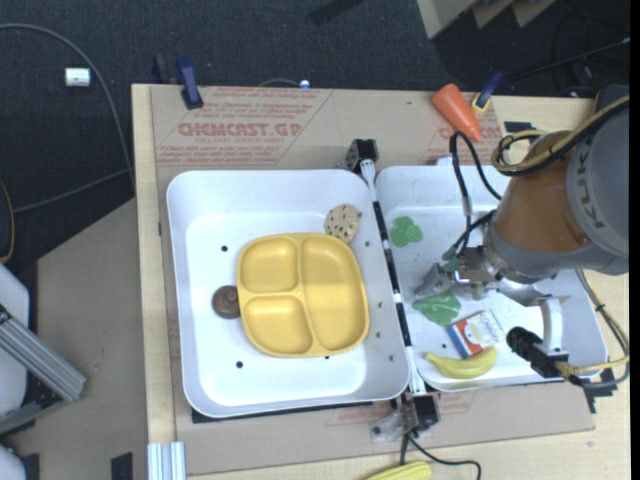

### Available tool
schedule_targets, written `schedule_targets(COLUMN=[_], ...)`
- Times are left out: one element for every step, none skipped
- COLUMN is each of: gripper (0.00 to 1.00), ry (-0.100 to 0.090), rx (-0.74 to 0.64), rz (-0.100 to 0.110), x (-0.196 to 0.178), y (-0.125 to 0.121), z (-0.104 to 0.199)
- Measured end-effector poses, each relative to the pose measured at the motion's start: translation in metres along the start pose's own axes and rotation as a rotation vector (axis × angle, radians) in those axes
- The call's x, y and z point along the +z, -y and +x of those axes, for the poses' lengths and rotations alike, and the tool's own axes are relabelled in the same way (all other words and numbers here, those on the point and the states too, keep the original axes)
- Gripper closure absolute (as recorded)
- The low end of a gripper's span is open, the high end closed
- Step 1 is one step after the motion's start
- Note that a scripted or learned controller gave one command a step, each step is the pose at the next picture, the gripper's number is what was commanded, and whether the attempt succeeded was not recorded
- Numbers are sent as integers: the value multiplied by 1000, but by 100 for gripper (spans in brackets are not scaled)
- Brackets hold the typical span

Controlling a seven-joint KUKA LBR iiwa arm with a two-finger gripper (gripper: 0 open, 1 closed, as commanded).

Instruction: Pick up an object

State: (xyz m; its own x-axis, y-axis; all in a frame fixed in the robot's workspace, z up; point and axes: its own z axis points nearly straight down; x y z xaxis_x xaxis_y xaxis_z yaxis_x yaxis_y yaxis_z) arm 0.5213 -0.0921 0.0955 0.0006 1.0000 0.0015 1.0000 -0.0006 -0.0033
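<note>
Because the arm reaches in from the right, we find its claw [448, 280] low inside the right bin [430, 183], where the loose pickable things lie. It hangs near the bin's left wall, just above a green leaf-shaped piece [437, 308], and we judge that piece the likely target, since the tip sits right over its far edge. Whether the claw's two prongs stand apart or together we cannot tell; the wrist and cables hide them, and nothing shows clearly between them, so we do not call anything held.

The other candidates sit close by. A second green piece [405, 232] lies farther back along the same wall, a small red, white and blue packet [474, 333] lies just right of the near leaf, and a banana [461, 365] rests along the near edge of the bin. That crowding matters: a grab at the leaf could nudge the packet.

The left bin [185, 268] looks like the receiving side. A yellow divided plate [300, 295] fills its middle, with a cookie [342, 222] at the plate's far right corner and a brown round thing [227, 302] touching its left edge. Both bins sit side by side on the table [250, 128].
</note>
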Motion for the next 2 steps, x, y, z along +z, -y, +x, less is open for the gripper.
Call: schedule_targets(gripper=[0, 0], ry=[0, 2], rx=[0, -1], rz=[-6, -5], x=[9, 11], y=[13, -22], z=[-10, -10])
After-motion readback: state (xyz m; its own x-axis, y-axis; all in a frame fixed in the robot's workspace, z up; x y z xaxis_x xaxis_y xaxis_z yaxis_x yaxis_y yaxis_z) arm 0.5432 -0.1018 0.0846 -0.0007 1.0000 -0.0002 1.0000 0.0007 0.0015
